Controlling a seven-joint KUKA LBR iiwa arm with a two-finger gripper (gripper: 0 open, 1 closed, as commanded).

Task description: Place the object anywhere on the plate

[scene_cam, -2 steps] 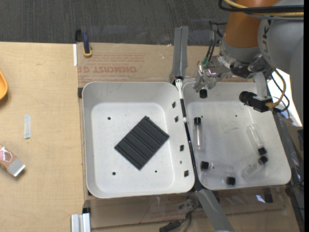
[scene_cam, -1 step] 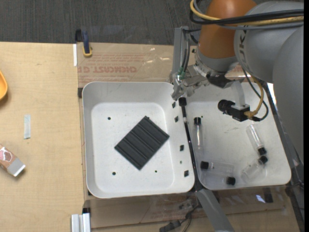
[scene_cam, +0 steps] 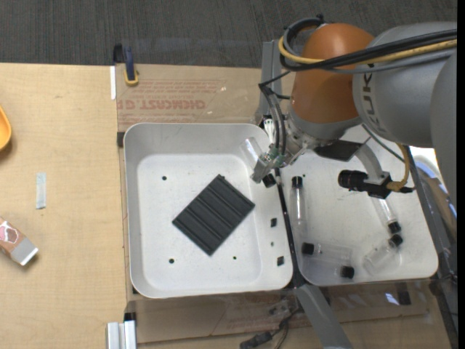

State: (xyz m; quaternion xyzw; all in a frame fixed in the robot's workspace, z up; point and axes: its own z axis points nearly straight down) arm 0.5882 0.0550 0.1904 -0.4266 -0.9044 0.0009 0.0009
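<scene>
Leftmost, at the edge of the wooden bench top, a sliver of something orange (scene_cam: pixel 3 131). A little to its right on the bare wood, a small pale strip (scene_cam: pixel 41 191) and, lower down, a short red-and-white object (scene_cam: pixel 16 243), both well apart from the bins.

Further right, a sheet of cardboard (scene_cam: pixel 174 100) with red print, along the far side of the left bin (scene_cam: pixel 132 217). Inside that bin, the plate (scene_cam: pixel 214 214): dark, ribbed and rectangular, flat on the white floor, turned at a slant, near the middle. Beside the bin's right wall, two tiny black bits (scene_cam: pixel 274 222).

Next, over the ridge between the two bins, the gripper (scene_cam: pixel 266 170), close to the left bin's far right corner and angled down towards the divider. Cannot tell whether spread or closed.

Just right of the divider, in the right bin (scene_cam: pixel 327 217), a clear tube (scene_cam: pixel 297 203) with a black cap, lengthwise beside the ridge and apart from the plate. Deeper in the same bin, small black pieces (scene_cam: pixel 308 249) near the front and a second clear tube (scene_cam: pixel 383 213) towards the right wall.

Above all this, the grey arm (scene_cam: pixel 407 86) with its orange band, stretched in from the right.
</scene>
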